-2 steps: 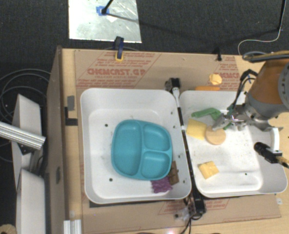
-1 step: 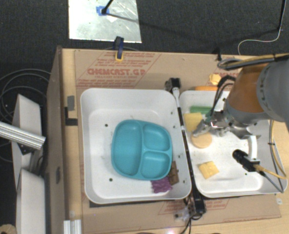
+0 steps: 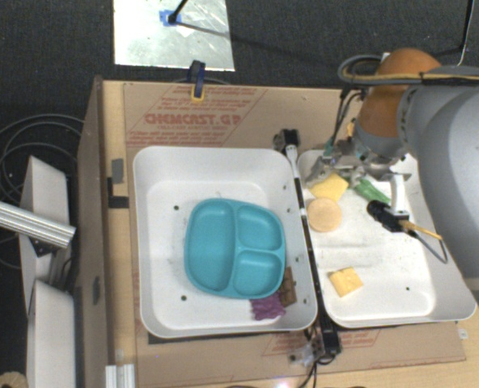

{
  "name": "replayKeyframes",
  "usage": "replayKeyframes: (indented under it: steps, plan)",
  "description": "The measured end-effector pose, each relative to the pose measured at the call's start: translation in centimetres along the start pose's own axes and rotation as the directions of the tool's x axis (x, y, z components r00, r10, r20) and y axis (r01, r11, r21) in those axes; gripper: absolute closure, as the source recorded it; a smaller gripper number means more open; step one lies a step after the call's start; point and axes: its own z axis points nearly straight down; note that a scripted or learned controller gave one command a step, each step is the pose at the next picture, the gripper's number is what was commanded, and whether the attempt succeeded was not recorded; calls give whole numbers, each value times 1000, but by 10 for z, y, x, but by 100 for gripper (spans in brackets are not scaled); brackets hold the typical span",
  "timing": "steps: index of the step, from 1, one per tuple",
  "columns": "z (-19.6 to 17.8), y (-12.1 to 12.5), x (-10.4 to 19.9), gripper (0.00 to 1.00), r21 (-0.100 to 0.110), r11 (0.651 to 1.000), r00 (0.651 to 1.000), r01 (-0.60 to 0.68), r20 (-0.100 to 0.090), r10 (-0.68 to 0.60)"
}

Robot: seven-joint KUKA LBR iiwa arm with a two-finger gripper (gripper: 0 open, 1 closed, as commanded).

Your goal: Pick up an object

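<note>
Reach step — hand (image 3: 341,166) low over yellow wedge (image 3: 331,187) in right bin (image 3: 434,297); grip state unreadable. Next: close, lift straight.

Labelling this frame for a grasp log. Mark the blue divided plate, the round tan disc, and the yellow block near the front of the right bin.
blue divided plate (image 3: 223,245): camera view, left compartment floor.
round tan disc (image 3: 324,214): camera view, centre of top face.
yellow block (image 3: 345,281): camera view, middle of top face.
</note>
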Motion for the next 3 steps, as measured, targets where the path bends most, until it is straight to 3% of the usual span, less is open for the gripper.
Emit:
replayKeyframes:
  steps: [1,2,3]
  plan:
    - [-9,-3,-2,100,4,1000,1000,-1,1,1]
    - [-9,-3,-2,0,5,1000,1000,1,1,-1]
    - [3,1,-6,0,9,1000,1000,-3,0,3]
